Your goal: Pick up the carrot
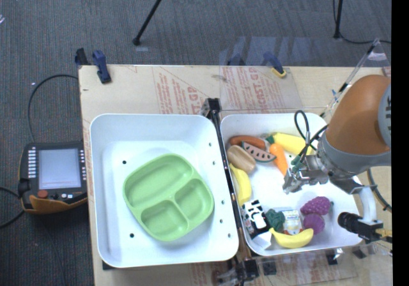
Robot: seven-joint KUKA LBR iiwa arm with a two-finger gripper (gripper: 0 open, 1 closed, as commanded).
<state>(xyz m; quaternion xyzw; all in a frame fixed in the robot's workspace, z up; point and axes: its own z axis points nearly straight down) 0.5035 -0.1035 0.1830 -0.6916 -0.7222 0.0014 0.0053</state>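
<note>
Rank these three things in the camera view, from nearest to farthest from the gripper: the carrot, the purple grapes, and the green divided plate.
Measured from the gripper in the right bin:
1. The carrot, just up and to the left in the view, same bin.
2. The purple grapes, below and to the right, same bin.
3. The green divided plate, far left, in the other bin.

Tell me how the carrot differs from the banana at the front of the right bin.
The carrot is orange, straight and tapered; the banana is yellow and curved. The carrot lies toward the bin's back among other toy foods, running roughly front to back; the banana lies across the front wall, beside purple grapes. The pincer hangs close to the carrot, far from the banana. Both lie in the right bin.
</note>
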